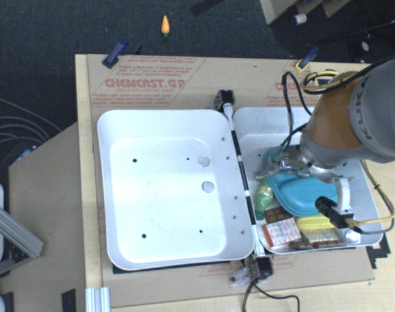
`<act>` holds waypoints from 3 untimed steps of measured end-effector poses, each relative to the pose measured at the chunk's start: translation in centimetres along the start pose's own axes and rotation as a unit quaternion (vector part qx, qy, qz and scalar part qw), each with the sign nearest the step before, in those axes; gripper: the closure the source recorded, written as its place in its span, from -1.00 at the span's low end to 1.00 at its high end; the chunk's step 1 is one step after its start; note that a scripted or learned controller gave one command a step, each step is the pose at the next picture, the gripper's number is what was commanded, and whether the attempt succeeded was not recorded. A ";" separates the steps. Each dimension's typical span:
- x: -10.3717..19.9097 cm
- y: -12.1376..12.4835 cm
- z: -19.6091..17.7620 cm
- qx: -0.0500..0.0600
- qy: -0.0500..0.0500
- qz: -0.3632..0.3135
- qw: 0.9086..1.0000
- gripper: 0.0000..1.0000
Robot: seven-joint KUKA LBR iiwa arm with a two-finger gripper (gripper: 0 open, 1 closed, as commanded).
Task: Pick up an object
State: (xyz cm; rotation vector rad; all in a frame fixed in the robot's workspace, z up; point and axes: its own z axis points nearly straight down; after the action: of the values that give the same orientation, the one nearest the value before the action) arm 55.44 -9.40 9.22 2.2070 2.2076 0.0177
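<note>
The right bin holds a pile of objects in its near half. A teal blue bowl-shaped item lies in the middle, with a green object to its left. In front of them are a yellow item, a red and white checkered box and a brown bar. My gripper hangs low over the far left part of the pile, right above the teal item's upper edge. The grey arm with its orange band covers the bin's right side.
The left bin is beside the right one, separated by a raised rim. Both rest on a cardboard-covered bench. Black cables run over the right bin's far edge. A black clip sits between the bins at the back.
</note>
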 end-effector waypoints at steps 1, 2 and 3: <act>0.0 0.1 -1.0 -0.001 0.000 0.000 1.000 1.00; 6.6 1.7 -14.7 0.012 0.004 0.000 1.000 1.00; 11.9 -0.6 -16.9 0.014 0.004 0.000 1.000 1.00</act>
State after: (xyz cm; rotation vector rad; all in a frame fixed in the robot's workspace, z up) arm 54.49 2.57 26.01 2.2235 2.2261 -0.0047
